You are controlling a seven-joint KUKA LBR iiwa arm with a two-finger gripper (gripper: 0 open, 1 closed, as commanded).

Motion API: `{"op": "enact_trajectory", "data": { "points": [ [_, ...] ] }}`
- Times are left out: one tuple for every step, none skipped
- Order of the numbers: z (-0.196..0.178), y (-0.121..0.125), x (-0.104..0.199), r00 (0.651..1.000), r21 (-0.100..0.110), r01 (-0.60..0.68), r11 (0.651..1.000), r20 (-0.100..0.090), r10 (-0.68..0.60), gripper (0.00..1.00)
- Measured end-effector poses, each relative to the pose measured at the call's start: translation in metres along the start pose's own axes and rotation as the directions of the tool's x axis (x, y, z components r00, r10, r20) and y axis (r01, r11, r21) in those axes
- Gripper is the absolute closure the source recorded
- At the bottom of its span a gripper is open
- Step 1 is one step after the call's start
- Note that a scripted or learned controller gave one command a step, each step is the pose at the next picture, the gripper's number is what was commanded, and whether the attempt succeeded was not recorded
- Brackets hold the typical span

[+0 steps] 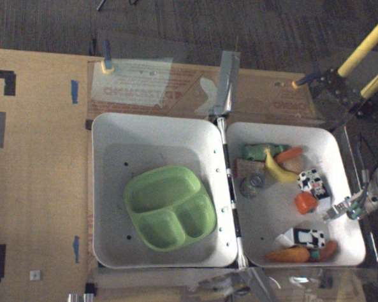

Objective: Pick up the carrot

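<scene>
The carrot (289,254) is a long orange piece lying flat against the front wall of the right bin (349,249). A small red piece (328,250) lies at its right end, and a black-and-white toy (309,237) sits just behind it. My gripper (342,209) hangs over the bin's right rim, up and to the right of the carrot and well apart from it. Nothing is visibly held in it.
The right bin also holds a banana (278,170), a green item (264,151), a second orange piece (290,153), a cow-patterned toy (313,183), an orange-red block (305,203) and a small grey round thing (253,184). A green divided plate (170,207) lies in the left bin (113,142).
</scene>
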State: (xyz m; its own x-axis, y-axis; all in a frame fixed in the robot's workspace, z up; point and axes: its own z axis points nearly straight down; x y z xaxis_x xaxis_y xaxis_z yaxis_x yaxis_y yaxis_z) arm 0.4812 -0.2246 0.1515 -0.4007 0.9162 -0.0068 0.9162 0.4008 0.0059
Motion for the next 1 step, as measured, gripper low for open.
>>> {"op": "enact_trajectory", "data": {
  "points": [
    [0.0641, 0.0071, 0.0168, 0.999, 0.0, -0.049, 0.999, -0.001, 0.049, 1.0]
  ]
}}
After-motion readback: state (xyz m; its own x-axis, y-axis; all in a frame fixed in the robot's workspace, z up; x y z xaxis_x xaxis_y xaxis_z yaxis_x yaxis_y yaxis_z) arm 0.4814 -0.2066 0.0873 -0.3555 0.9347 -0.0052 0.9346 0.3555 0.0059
